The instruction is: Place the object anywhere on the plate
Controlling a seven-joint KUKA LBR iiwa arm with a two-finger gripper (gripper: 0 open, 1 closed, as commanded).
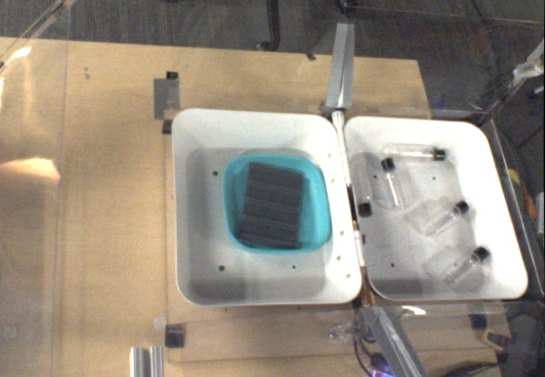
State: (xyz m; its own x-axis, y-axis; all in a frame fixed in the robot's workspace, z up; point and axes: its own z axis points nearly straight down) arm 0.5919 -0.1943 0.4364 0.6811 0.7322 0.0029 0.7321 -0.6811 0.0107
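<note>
Nearest the lens, at five o'clock in the right bin point(426, 123), lies a clear black-capped vial point(464, 263), with three more vials point(438, 216) toward eleven o'clock of it. At nine o'clock of them, the dark ridged block point(272, 205) already sits on the teal plate point(319, 215) in the left bin point(255, 117). Clear glass is hard to outline, so I judge a grasp could close off-centre and let a vial roll away; which thing the task means I cannot say, nor whether my gripper is open or closed.

Matt ribbed block point(272, 204) (glossy plastic plate point(319, 197)).
</note>
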